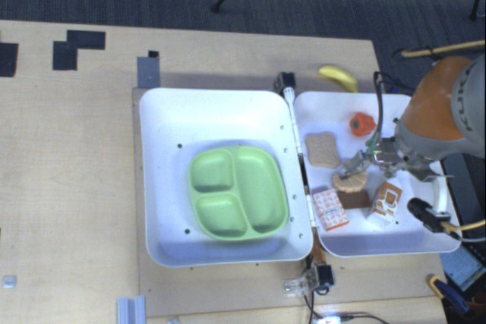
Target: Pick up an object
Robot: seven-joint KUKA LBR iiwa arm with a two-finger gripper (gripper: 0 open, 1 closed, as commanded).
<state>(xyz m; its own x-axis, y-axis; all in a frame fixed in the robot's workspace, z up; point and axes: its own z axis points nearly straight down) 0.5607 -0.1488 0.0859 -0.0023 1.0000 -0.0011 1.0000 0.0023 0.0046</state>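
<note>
The right bin [410,239] holds a tan bread slice [323,149], a red tomato [362,124], a round sandwich-like piece on a brown block [351,190], a red-and-white checkered packet [330,209] and a small white-and-orange carton [386,202]. My gripper [363,162] hangs low in this bin, just above the round piece and right of the bread slice. Its fingers are small and blurred against the objects. Nothing is visibly held between them.
The left bin [163,163] holds a green divided plate [237,192]. A yellow banana [339,77] lies on the bench behind the right bin. The arm's orange band [437,106] looms over the right bin's far right side. Cables run along the bench's right edge.
</note>
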